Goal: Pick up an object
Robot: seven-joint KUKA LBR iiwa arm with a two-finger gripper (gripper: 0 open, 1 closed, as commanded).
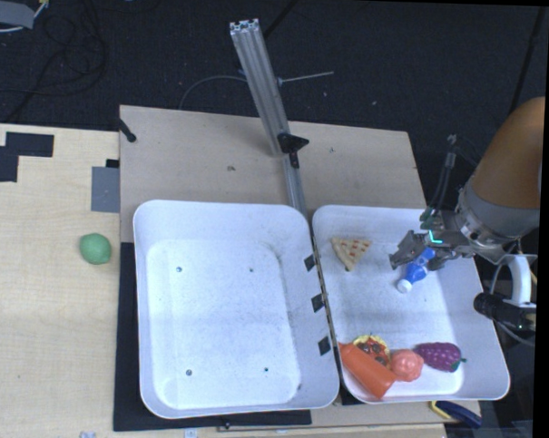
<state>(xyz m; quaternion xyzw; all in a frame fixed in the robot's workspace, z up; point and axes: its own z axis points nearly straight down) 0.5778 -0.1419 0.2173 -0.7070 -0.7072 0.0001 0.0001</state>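
Gripper (416, 258) over the right bin (485, 382), its fingers closed around a small blue and white bottle (415, 272).

Along the right bin's near edge lie an orange carrot (366, 372), a pink fruit (406, 365) and matte purple grapes (439, 356). A tan triangular wedge (350, 251) lies by its far left corner. A green ball (96, 248) rests on the bench, left of the smooth white left bin (156, 231).
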